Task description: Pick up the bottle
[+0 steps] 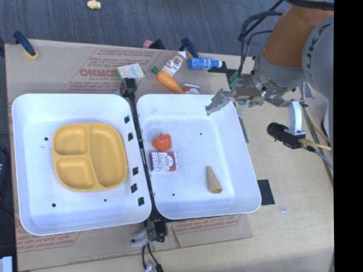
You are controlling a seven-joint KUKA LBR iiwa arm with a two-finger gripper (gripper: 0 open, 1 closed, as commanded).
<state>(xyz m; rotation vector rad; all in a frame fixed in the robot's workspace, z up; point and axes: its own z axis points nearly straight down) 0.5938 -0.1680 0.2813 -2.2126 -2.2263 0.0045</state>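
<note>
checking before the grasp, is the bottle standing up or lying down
Lying down. The bottle rests on its side on the cardboard behind the right bin, outside it, its length slanting across the board beside the carrot.

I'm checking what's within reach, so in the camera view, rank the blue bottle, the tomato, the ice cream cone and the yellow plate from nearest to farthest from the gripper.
From the gripper:
1. Blue bottle, just above it, outside the bins.
2. Tomato, right bin, lower left of it.
3. Ice cream cone, right bin, directly below.
4. Yellow plate, left bin, far left.
</note>
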